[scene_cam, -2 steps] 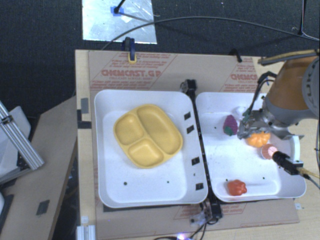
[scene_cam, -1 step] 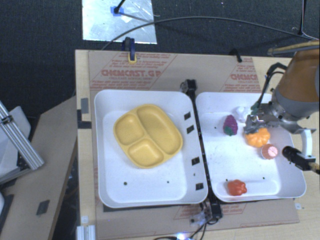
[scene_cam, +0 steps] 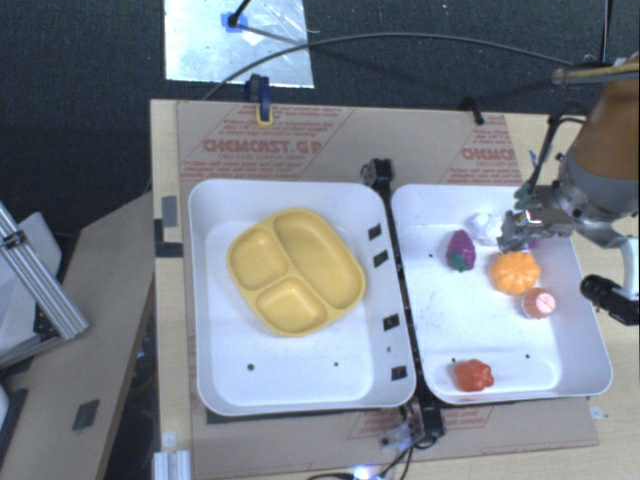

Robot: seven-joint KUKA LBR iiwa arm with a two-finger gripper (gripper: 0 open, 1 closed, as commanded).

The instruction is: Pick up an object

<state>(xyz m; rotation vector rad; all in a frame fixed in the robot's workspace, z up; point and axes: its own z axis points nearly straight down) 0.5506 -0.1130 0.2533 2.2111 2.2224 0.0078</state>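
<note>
Nearest the front edge of the tabletop (scene_cam: 300,438), in the right bin (scene_cam: 590,368), a red pepper-like toy (scene_cam: 473,374) lies close to that bin's front wall, well apart from everything else. Further back, near the right bin's right wall, a small pink round piece (scene_cam: 539,304) sits just beside an orange pumpkin-shaped toy (scene_cam: 515,273); whether the two touch cannot be told. Left of the pumpkin, toward the middle of the bin, a purple toy with a green base (scene_cam: 460,250) stands on the white floor, and a small white object (scene_cam: 482,226) lies just behind it — its shape is too pale against the bin to make out.

The left bin (scene_cam: 215,368) holds a yellow divided plate (scene_cam: 295,270) with three compartments, roughly centred and turned at an angle.

The gripper (scene_cam: 522,226) hangs over the back right part of the right bin, just behind the pumpkin and beside the white object; its fingers are hidden in a grey blur, so whether it is released or clenched cannot be told. Nothing is seen between them. The arm (scene_cam: 605,148) rises toward the tabletop's right edge. At the back edge a blue clamp (scene_cam: 261,96) grips the brown board.
</note>
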